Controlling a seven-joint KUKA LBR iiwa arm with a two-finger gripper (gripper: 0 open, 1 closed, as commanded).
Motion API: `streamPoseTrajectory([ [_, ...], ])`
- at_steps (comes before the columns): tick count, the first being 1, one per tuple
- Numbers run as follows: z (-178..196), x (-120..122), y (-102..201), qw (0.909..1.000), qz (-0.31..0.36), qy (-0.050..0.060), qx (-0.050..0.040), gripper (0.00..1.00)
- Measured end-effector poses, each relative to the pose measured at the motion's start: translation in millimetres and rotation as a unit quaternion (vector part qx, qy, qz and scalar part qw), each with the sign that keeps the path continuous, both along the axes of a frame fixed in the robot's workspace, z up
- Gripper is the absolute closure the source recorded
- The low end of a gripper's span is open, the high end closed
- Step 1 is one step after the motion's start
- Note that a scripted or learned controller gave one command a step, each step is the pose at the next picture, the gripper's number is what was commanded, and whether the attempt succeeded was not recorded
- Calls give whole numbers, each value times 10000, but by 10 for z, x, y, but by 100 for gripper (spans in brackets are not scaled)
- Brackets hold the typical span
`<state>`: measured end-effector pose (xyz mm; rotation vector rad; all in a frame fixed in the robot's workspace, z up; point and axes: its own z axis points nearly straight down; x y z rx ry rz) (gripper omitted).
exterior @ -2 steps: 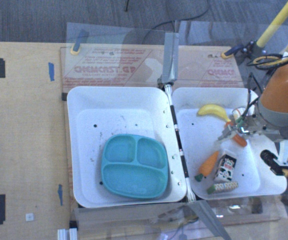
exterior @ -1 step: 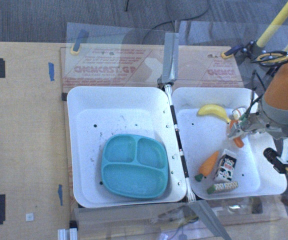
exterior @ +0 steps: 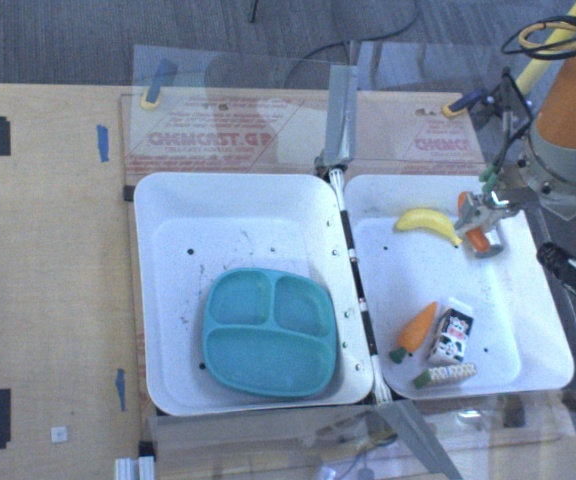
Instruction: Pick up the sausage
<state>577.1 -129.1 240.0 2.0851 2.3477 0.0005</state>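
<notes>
Bins [exterior: 153, 203], two of them, shallow and white plastic, sit side by side on a pale wooden bench [exterior: 38, 268], and we look down on them at a slant. The gripper [exterior: 480, 220] hangs at the far right corner of the right bin [exterior: 528, 368]. Between its metal fingers we see a small orange-red piece, rounded and smooth, which we take to be the sausage [exterior: 478, 238]; the jaws are closed on it, just above the bin floor.

Just left of the jaws lies one yellow banana [exterior: 428, 222], curved and glossy, its tip almost touching the sausage. Nearer to us than the jaws, well apart from them, we count three more things grouped together: one orange carrot [exterior: 418, 328] with a green end, tapered; one small white box [exterior: 453, 336] with black printing, tilted beside the carrot; and one short speckled stick [exterior: 446, 373] lying flat below the box.

Far left of the jaws, in the left bin, rests one teal plate [exterior: 268, 333], rounded at the corners and divided into three compartments. That bin's floor shows dark specks and scuffs.
</notes>
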Motion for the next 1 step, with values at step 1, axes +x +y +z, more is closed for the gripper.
streamPoseTrajectory([
  [1,-762,-163,75,9935,1142,13,8,100],
])
